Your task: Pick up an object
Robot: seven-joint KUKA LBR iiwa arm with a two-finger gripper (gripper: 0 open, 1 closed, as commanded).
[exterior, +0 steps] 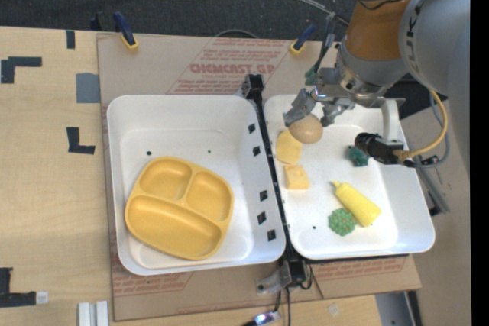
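Gripper [312, 117] is sitting over the right bin [397, 237], near its upper-left corner, and we are seeing the tan potato-like object [308, 130] between its two fingers, so we are reading the hand as closed on it. Whether the potato is clear of the bin floor or resting on it, we can't tell from this angle.

We are judging this as the grasp-and-lift step: pick looks made, lift not confirmed. Next move is calling for a straight vertical rise, slow enough that a round, smooth piece is not slipping out of a two-finger pinch.

Just below the potato, two pale yellow pieces [290, 149] are lying close, one nearly touching it; we are watching that they don't get dragged. Yellow bottle [356, 202], green broccoli piece [341, 221] and a small teal item [357, 156] are lying well apart in the same bin. Left bin [130, 114] is holding a yellow divided plate [179, 206].
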